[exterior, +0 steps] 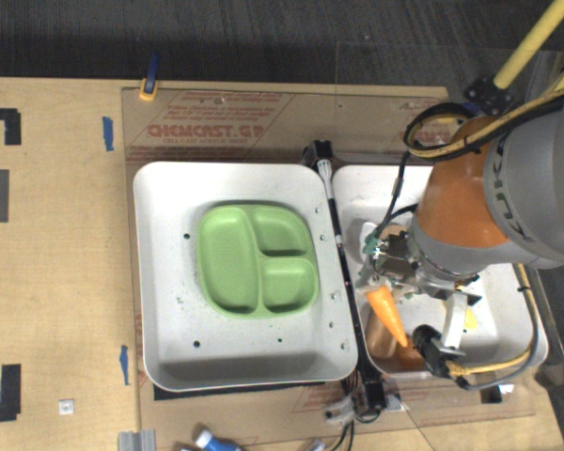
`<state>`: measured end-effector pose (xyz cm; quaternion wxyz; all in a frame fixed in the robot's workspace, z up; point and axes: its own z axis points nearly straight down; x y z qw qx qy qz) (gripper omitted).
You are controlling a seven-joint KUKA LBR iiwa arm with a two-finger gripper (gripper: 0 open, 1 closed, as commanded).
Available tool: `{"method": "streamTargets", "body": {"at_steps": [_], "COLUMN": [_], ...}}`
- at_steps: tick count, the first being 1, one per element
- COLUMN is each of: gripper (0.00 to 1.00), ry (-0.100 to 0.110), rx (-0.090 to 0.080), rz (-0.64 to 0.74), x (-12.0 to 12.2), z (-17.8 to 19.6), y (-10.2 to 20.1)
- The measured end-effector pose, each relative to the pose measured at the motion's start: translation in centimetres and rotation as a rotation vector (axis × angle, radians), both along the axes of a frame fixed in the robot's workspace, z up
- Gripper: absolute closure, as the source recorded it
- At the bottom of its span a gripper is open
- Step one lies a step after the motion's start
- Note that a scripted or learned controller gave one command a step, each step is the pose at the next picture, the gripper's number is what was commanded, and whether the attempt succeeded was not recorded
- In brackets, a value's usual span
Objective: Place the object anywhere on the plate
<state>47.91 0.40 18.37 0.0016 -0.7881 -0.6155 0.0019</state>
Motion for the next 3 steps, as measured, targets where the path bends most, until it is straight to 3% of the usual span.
{"method": "streamTargets", "body": {"at_steps": [1,2,3], "gripper": [1.00,0.00,0.00], "ry": [-0.006,-0.005,-0.005], "rx": [0.000,-0.001,-0.001], "rz": [0.251,0.251,0.251], "x": [0.10,0.08,0.08], "z": [7.72,7.69,7.69], "y": [4.81,4.78,4.78]}}
